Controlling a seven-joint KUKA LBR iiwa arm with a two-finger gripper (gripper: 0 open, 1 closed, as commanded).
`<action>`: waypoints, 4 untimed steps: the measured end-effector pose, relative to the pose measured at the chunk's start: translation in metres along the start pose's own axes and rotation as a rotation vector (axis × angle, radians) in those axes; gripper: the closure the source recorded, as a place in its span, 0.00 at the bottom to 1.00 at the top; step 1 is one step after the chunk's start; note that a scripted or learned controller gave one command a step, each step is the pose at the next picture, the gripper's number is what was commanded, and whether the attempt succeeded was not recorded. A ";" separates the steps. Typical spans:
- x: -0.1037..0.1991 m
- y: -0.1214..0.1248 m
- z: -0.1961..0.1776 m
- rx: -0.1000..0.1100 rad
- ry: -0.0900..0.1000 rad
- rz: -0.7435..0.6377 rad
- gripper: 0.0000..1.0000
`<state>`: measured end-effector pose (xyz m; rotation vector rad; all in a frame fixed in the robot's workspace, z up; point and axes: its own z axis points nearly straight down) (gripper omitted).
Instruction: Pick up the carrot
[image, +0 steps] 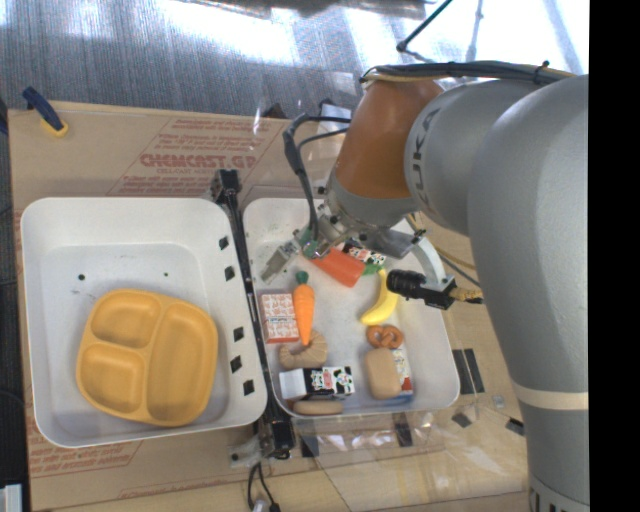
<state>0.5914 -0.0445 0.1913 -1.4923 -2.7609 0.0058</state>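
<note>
Two shallow white bins sit side by side on the counter (120, 150), which is covered with brown printed cardboard. The left bin (60, 230) holds a yellow divided plate (148, 356) lying toward its 6 o'clock side. The right bin (440, 370) is crowded with toy food.

The carrot (304, 310) lies in the right bin, near that bin's middle-left, its green top pointing to 12 o'clock and its orange body running toward 6 o'clock. A small red-and-white box (279, 317) lies just beside it at 9 o'clock, and a tan bread-like piece (305, 352) touches its lower end. A banana (380, 303) lies at the carrot's 3 o'clock, with a pretzel (385, 337) and a tan wrapped item (384, 374) further toward 6 o'clock. A cow-patterned carton (320, 381) sits near the bin's 6 o'clock wall, and a red-orange packet (345, 266) lies at the carrot's 1 o'clock.

The grey arm with its orange band reaches in from 3 o'clock. The claw (285, 258) hangs just at the carrot's 12 o'clock, apart from it; its fingers are too indistinct to tell how far open they are, and nothing visible sits between them.
</note>
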 end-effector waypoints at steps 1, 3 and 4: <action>-0.033 -0.077 0.007 0.000 -0.002 -0.044 0.00; -0.035 -0.059 0.079 -0.016 -0.025 -0.093 1.00; -0.023 -0.013 -0.058 -0.016 -0.013 -0.214 1.00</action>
